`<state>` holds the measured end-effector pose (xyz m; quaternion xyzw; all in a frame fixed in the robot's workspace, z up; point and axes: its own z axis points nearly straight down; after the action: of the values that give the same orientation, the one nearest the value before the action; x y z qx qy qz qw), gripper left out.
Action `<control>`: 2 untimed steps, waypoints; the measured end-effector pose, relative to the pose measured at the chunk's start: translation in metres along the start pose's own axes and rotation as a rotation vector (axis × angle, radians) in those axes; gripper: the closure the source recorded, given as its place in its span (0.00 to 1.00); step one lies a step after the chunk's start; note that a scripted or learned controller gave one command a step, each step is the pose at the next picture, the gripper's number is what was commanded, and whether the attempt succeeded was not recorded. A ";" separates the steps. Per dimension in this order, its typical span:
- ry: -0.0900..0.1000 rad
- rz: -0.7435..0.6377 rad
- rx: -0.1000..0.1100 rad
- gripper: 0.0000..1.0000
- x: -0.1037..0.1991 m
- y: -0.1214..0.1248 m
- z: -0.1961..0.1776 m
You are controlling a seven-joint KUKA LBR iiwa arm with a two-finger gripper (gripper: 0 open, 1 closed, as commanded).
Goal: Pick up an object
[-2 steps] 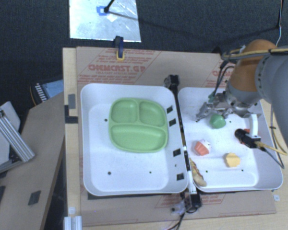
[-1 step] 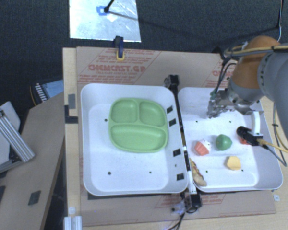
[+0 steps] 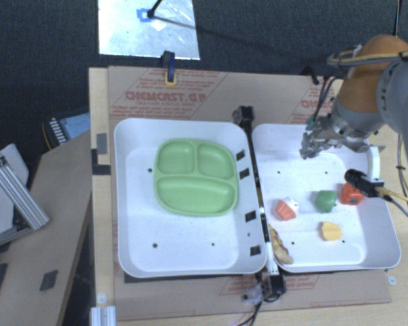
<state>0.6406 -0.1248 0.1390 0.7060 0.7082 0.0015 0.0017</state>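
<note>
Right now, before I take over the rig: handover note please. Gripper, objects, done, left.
Gripper: over the back-left part of the right bin, nothing seen held; open or shut can't be told from this view.
Objects, all lying in the right bin: green piece, red piece, orange-and-white piece, yellow piece, tan piece against the bin's left wall.
Left bin: holds the green divided plate.
Done: no pick yet.
Left: descend on one object, grasp it, lift.
</note>
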 end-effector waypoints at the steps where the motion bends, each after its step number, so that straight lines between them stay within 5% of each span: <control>1: -0.001 0.000 -0.002 1.00 -0.003 0.006 -0.045; 2: -0.001 -0.002 -0.004 1.00 -0.004 0.008 -0.100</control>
<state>0.6486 -0.1283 0.2393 0.7054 0.7088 0.0023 0.0033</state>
